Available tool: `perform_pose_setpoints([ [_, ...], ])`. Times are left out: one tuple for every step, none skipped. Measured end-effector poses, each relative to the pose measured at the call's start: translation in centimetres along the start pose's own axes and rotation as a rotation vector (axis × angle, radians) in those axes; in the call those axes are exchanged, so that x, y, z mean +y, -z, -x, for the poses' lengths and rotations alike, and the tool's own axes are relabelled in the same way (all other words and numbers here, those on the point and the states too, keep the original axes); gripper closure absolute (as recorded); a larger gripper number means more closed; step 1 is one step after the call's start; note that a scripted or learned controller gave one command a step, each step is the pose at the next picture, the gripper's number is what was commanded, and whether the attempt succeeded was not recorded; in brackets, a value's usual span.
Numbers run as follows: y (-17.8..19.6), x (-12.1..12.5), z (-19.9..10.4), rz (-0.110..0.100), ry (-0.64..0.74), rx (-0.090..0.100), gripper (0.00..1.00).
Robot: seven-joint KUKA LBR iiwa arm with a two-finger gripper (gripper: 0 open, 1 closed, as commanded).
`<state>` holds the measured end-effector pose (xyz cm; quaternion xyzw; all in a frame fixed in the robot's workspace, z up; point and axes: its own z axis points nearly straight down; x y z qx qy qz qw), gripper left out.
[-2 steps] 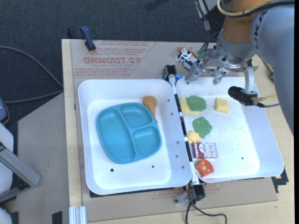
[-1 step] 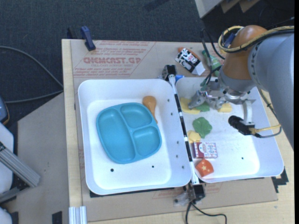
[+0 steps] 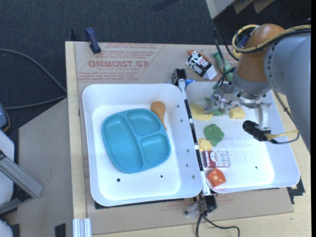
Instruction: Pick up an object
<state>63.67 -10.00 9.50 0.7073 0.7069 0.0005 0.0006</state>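
I place the gripper (image 3: pixel 217 104) low in the right bin (image 3: pixel 276 174), touching a flat yellow piece (image 3: pixel 201 113); I cannot tell its grip state. Step in hand: the grasp approach. Next, I judge, it must close and lift. Nearby lie a green leaf-shaped piece (image 3: pixel 214 133) and a glossy red one (image 3: pixel 216 177).

A plate (image 3: pixel 136 139) lies in the left bin (image 3: pixel 94 105). Small toy foods (image 3: pixel 213 132) lie in the right bin (image 3: pixel 276 167), under the arm's gripper (image 3: pixel 219 101).
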Motion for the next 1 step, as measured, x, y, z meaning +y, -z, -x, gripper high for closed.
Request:
perform_pose_setpoints([
  [9.09, 1.09, -6.56, 0.001, 0.003, 0.001, 1.0],
])
